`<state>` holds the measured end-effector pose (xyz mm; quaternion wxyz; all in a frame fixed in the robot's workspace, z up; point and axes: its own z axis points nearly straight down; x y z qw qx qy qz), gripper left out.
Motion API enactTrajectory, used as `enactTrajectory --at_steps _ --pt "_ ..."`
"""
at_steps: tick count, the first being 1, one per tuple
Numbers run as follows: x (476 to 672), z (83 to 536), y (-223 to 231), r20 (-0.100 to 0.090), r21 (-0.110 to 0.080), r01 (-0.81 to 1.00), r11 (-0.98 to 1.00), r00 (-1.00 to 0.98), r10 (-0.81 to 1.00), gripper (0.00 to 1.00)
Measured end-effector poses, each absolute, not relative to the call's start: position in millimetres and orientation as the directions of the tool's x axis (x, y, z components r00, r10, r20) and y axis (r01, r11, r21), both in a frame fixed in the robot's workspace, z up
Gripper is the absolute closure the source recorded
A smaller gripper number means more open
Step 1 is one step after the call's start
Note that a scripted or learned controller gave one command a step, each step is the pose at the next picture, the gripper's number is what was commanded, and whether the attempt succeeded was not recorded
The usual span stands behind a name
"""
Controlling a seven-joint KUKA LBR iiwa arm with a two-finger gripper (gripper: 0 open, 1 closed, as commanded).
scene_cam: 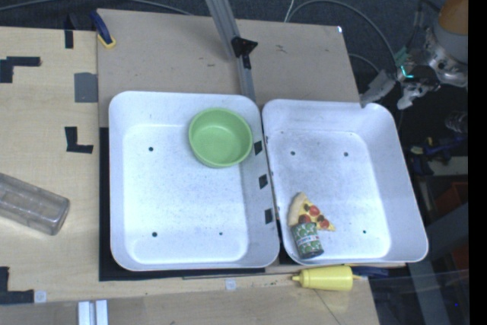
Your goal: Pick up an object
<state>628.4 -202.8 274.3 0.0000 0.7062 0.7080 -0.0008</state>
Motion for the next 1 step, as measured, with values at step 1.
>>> enactTrajectory --at_steps 1 --pt "628.4 274.3 -202.8 -0.001 -0.002 1.000 0.003 -0.003 1.000 0.00"
